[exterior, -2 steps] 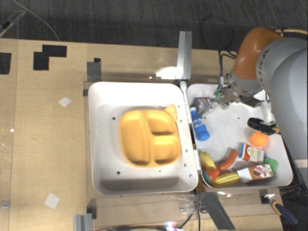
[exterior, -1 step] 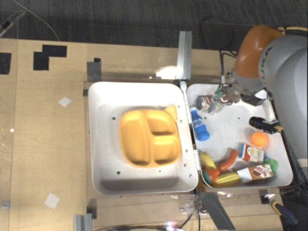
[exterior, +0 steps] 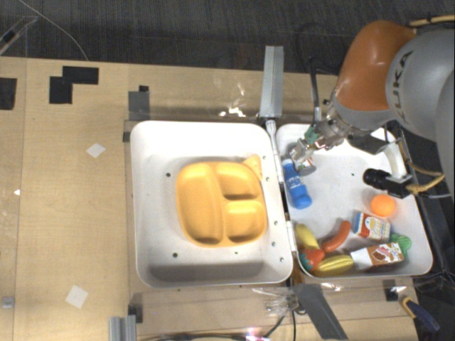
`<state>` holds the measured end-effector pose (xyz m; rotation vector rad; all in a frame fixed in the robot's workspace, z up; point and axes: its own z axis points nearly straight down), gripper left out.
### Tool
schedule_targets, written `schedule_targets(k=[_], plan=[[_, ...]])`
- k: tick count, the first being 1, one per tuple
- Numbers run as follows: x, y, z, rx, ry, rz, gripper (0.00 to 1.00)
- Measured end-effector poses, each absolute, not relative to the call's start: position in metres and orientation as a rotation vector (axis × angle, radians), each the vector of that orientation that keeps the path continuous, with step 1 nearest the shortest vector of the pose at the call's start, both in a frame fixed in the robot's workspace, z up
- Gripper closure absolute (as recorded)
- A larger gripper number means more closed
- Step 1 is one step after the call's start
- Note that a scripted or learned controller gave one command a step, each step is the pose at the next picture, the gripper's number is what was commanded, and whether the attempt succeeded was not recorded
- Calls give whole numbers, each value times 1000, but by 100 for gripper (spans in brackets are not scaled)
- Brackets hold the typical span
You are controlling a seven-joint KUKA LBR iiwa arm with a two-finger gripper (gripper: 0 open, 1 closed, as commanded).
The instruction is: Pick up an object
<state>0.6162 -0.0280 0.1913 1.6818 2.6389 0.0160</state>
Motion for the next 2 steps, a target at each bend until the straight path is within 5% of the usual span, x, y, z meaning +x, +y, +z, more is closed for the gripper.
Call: schedule_targets(k=[1,2], plan=[[648,-7,187,1426,2791,7,100],[604,-76,186,1633,2676,3,100]])
